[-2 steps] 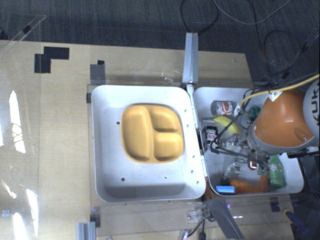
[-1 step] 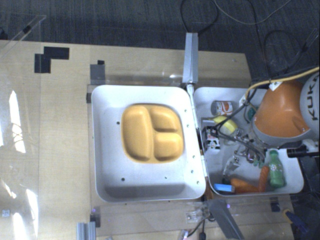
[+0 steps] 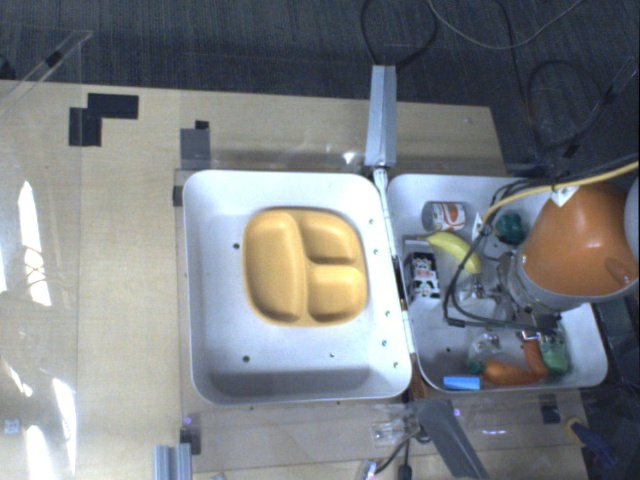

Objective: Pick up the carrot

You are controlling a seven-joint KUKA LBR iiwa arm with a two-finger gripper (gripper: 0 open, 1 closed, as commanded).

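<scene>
While the arm's orange band (image 3: 580,243) covers much of the right bin (image 3: 420,268), the pincer (image 3: 500,336) hangs low over that bin's near part, above and just to the left of the carrot (image 3: 510,373); whether it is spread or pressed together cannot be told, since cables and the wrist crowd around it. That carrot lies along the near wall of the right bin, lengthwise with the rim, with a small blue block (image 3: 461,382) just beside its left end and a green object (image 3: 556,358) at its right end, so little bare floor is left on either side of it. Farther back in the same bin sit a banana (image 3: 450,246), a small can (image 3: 445,214) lying on its side near the far wall, and a black-and-white package (image 3: 424,273) close to the left wall. A teal object (image 3: 510,228) shows near the arm. Beyond the shared middle edge, the left bin (image 3: 215,268) holds a yellow divided tray (image 3: 305,265) near its centre, with broad white floor open all round it up to the rims. Both bins rest on the pale wooden desk (image 3: 100,298), which lies bare and wide to the left.
</scene>
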